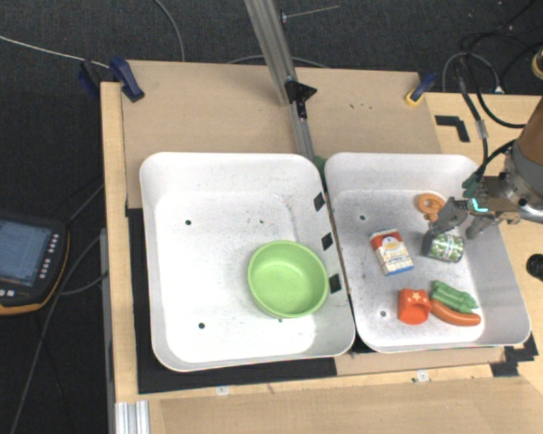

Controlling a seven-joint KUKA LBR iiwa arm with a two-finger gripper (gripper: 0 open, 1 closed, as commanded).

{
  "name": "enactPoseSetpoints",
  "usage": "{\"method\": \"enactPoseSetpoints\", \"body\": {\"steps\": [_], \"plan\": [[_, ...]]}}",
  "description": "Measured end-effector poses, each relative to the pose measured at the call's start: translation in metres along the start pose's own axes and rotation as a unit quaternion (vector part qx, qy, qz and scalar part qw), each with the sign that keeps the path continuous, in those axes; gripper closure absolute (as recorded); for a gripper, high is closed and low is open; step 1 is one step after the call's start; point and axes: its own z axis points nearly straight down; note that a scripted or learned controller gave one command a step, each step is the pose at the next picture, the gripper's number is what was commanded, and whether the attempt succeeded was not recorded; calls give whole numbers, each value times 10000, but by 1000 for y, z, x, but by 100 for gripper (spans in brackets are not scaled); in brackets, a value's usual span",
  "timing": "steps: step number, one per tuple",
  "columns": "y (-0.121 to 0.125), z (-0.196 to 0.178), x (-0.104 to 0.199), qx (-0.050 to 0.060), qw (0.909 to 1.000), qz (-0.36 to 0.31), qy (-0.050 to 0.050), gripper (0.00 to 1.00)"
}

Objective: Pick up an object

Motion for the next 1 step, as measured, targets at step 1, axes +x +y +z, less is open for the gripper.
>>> {"method": "enactPoseSetpoints", "body": {"steps": [1], "plan": [[0,0,0,1,10000,0,0,0]]}}
